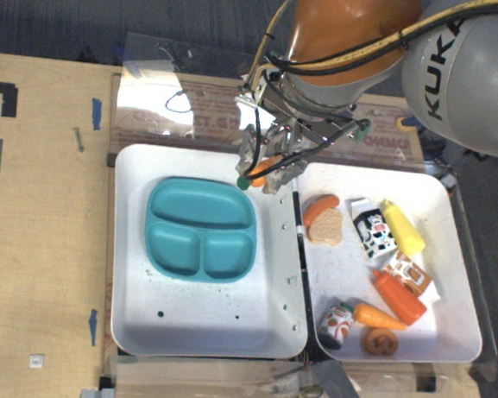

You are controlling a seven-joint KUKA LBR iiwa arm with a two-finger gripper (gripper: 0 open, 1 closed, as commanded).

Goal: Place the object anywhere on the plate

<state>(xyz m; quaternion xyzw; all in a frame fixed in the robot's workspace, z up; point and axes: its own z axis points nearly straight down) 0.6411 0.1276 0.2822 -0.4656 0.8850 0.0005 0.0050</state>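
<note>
one fixed camera above the bench, looking down aslant, both white bins [126, 313] in frame

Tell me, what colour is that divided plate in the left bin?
Teal, plain all over; the plate shows clearly in the camera view.

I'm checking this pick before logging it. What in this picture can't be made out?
- Grip on the toy carrot: gripper blurred, wires across it.
- Carrot's far end: behind the gripper.
- Carton print: too small.
- Arm: cut off by the top edge.
</note>
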